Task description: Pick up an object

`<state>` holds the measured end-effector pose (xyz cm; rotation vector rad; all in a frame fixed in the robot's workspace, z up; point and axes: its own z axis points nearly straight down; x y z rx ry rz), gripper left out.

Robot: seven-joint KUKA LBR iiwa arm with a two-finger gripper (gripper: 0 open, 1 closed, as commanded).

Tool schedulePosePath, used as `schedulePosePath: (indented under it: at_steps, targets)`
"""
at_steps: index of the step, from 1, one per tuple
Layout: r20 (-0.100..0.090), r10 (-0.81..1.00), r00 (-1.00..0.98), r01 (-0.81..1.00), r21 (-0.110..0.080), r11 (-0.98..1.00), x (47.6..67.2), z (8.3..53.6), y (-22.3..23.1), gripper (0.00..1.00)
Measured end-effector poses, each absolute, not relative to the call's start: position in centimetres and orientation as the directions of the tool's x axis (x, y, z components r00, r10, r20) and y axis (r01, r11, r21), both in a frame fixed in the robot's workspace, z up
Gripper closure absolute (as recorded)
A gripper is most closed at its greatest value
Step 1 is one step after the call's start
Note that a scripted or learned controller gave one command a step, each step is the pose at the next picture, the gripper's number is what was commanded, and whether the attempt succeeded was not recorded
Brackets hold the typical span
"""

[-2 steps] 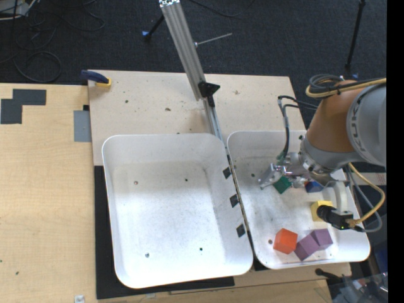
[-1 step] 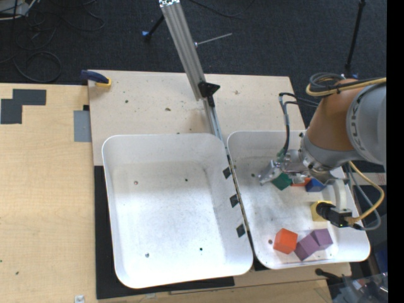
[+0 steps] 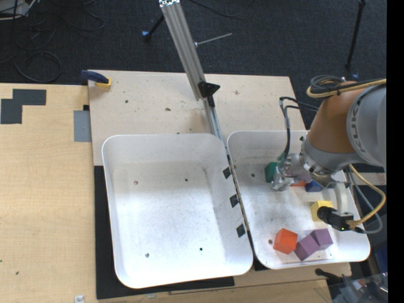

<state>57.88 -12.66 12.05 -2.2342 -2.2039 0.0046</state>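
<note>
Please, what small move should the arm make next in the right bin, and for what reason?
Probably a short, slow lift straight up. The gripper sits low in the right bin against a green object, but the view does not settle whether it has it. A small rise would show that, well apart from the orange block and purple block.
</note>
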Motion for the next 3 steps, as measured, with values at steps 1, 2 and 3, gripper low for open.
schedulePosePath:
  at_steps: [1,2,3]
  targets:
    - [0.0,1.0,-0.001,1.0,0.002,0.001,58.7,16.9,-12.2,1.0]
    - [-0.001,1.0,0.0,1.0,0.003,0.0,58.7,23.2,-12.8,1.0]
    - [-0.001,1.0,-0.001,1.0,0.004,0.001,58.7,28.5,-12.9,1.0]
